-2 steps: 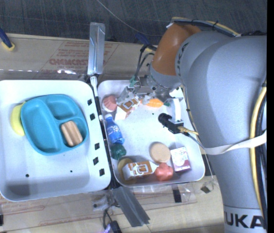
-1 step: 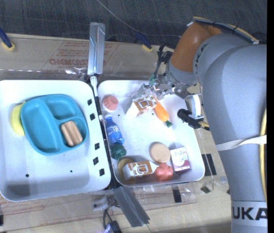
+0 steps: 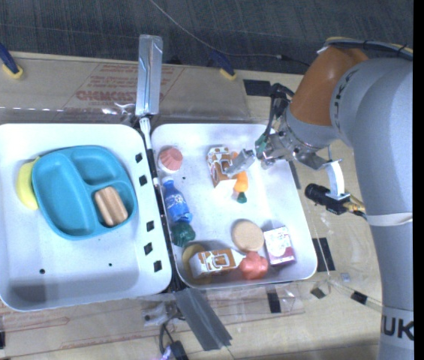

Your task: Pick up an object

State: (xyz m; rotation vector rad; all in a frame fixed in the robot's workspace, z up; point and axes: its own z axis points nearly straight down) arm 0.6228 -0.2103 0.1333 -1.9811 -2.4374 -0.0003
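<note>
Arm comes in from the right, orange band above the wrist, gripper low over the upper right part of the right bin. Can't tell the grip state from this angle. Gripper tip sits just beside a small brown-and-white carton in the upper middle of that bin; whether they touch is unclear, and nothing is visibly pinched. Just below the carton: a small carrot, orange with a green end. Along the right bin's left wall: a round pinkish can at the top, a blue bottle with a dark green cap below it. Near the front wall: a second brown-and-white carton, a tan round lid, a pink box and a reddish fruit, all packed close together. Left bin holds a blue divided plate with a bread roll in its lower right compartment; a banana pokes out from under the plate's left edge.
</note>
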